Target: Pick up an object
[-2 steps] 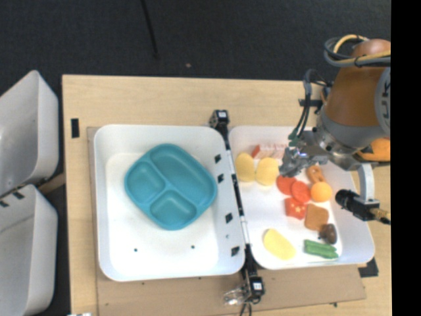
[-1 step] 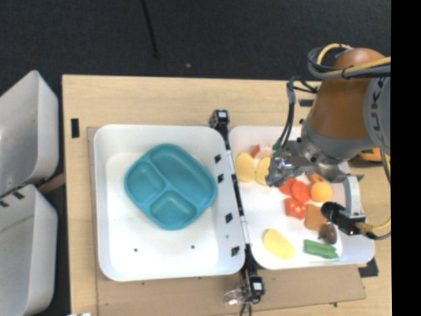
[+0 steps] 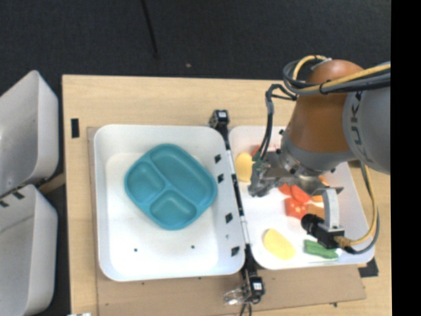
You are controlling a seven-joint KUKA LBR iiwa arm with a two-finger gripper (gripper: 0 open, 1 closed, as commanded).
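Observation:
The right bin (image 3: 263, 212) holds several small objects. A yellow piece (image 3: 243, 166) lies near its left wall, a second yellow lump (image 3: 279, 243) sits toward the front, and an orange-red piece (image 3: 297, 203) rests in the middle. A green piece (image 3: 320, 249) lies at the front right. My gripper (image 3: 260, 182) hangs low over the bin's left part, just right of the upper yellow piece and left of the orange-red one. The wrist and its cables cover the bin's back half.
The left bin (image 3: 112, 242) carries a teal divided plate (image 3: 170, 185) in its middle. A ridge with black clips (image 3: 231, 196) separates the two bins. White containers (image 3: 23, 150) stand off the bench at the left.

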